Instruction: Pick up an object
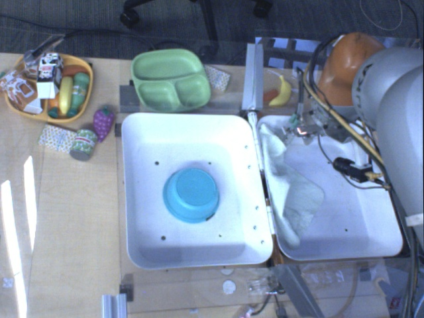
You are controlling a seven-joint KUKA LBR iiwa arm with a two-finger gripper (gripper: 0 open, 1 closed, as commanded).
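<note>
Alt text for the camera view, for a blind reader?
The grey arm reaches over the right bin, which holds a white cloth. The left bin holds a blue bowl.

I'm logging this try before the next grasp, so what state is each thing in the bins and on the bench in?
Blue bowl: upright, alone in the left bin.
White cloth: crumpled, along the left side of the right bin.
Green divided tray: upright on the bench, behind the left bin.
Yellow basket: upright, filled with toy food.
Toy grapes: lying on the bench beside the basket.
Banana: lying behind the right bin.
</note>
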